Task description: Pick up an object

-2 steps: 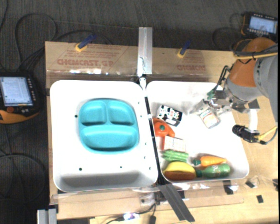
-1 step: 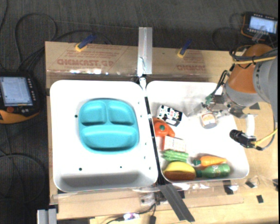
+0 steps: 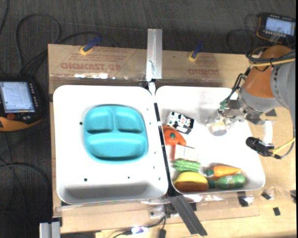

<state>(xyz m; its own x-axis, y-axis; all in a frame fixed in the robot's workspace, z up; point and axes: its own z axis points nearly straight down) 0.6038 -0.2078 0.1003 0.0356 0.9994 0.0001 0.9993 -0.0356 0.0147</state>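
The hand [image 3: 219,127] (grip state unclear) hovers in the right bin [image 3: 208,94]; toys [image 3: 208,177] lie toward the near-left corner.

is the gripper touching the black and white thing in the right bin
Apart. The camera view shows bare white bin floor between the gripper and the black and white thing, which lies to its left.

1. The grey arm [image 3: 283,86] enters from the right, its orange band [image 3: 260,83] sitting just above the wrist.
2. The wrist bends down and leftward.
3. The claw [image 3: 219,127] points downward, its tip low and pale.
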